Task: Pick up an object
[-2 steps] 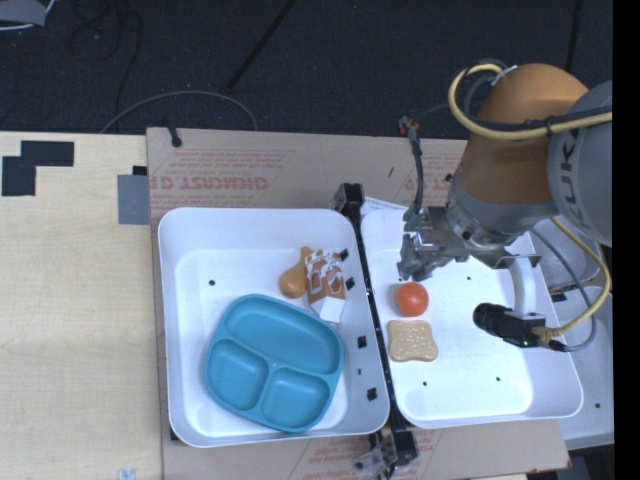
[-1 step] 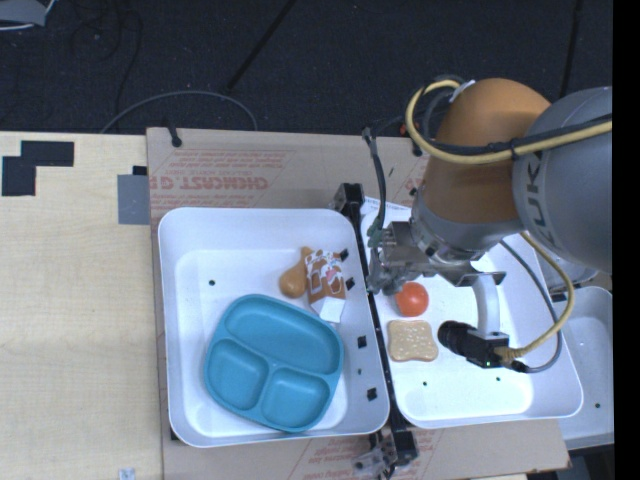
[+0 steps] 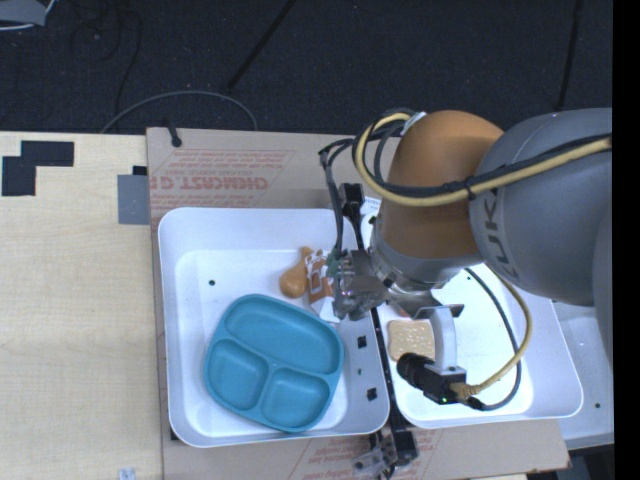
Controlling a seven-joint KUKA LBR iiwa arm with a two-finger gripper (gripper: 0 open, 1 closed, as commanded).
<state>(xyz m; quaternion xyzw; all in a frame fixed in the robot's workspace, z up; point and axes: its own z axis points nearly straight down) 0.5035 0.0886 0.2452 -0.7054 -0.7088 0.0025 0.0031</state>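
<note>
Claw [image 3: 345, 290]: mine, low at the left bin's [image 3: 185, 268] right wall; grip state I cannot tell.
Toy [image 3: 300, 276]: tan, just beside claw, above blue tray [image 3: 272, 362]; likely target.

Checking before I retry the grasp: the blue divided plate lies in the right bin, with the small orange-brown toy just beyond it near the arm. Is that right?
Not quite: the camera view shows the blue divided plate in the left bin, not the right. The rest holds: the small orange-brown toy lies just beyond it, near the arm.
</note>
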